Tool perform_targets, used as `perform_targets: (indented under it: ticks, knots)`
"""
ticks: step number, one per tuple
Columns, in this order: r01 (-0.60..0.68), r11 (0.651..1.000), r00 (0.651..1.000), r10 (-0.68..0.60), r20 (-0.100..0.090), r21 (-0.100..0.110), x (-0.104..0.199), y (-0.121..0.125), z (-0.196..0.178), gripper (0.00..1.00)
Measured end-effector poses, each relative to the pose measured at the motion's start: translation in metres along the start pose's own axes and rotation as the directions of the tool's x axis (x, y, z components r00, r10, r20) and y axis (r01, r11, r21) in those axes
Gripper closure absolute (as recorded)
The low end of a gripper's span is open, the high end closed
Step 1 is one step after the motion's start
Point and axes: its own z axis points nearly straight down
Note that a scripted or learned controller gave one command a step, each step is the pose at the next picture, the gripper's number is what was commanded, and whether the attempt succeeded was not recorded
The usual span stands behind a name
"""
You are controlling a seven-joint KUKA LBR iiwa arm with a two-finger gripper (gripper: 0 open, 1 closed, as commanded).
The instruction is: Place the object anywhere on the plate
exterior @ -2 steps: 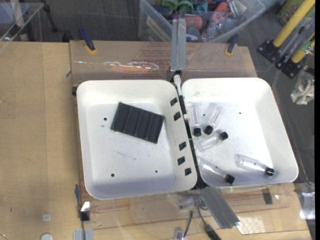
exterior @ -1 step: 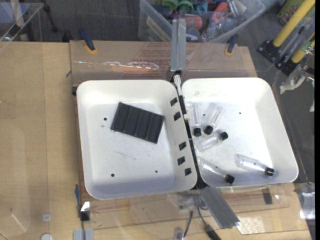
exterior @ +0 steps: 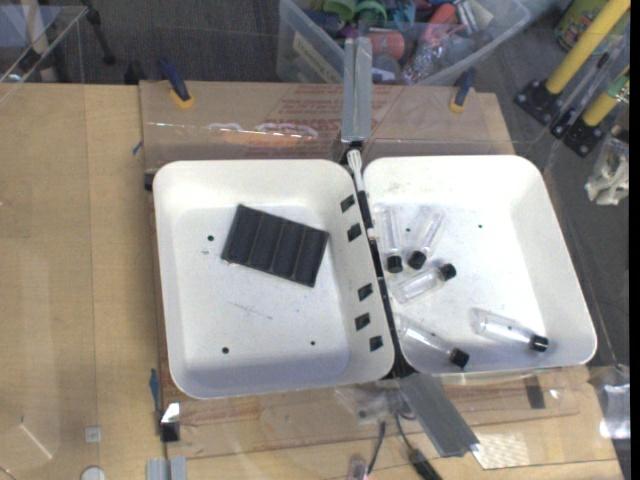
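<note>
1. Spotted a tan wooden bench (exterior: 70, 268) carrying everything, with brown cardboard under the bins along its far edge.
2. Saw the left bin (exterior: 180, 183) and the right bin (exterior: 565, 268) side by side, shallow and white, rims touching down the middle. Noticed a row of small black tabs (exterior: 362, 261) along that shared rim.
3. Caught a clear plastic tote (exterior: 400, 13) beyond the bench's far edge, stuffed with colourful bits, too jumbled to sort out.
4. Found the plate (exterior: 275, 245), a dark ribbed rectangle, lying flat and slightly skewed in the left bin, nearer its far edge than its near one.
5. Counted five clear vials with black caps, all in the right bin and well apart from the plate:
   - a pair of vials (exterior: 425, 233) close together by the bin's left edge, caps pointing toward the near side;
   - a middle vial (exterior: 425, 281) just below them;
   - a near-edge vial (exterior: 437, 344) by the near-left corner;
   - a corner vial (exterior: 508, 329) toward the near-right corner.
</note>
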Motion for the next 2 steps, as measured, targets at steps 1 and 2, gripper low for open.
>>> perform_targets:
  ticks: [1,2]
  knots:
    - [0.000,1.000,1.000,0.000,0.000,0.000,0.0002,-0.0001,0.0001,0.00]
    - [0.002,1.000,1.000,-0.002,0.001,0.000,0.0004,0.0004,-0.0097,1.00]
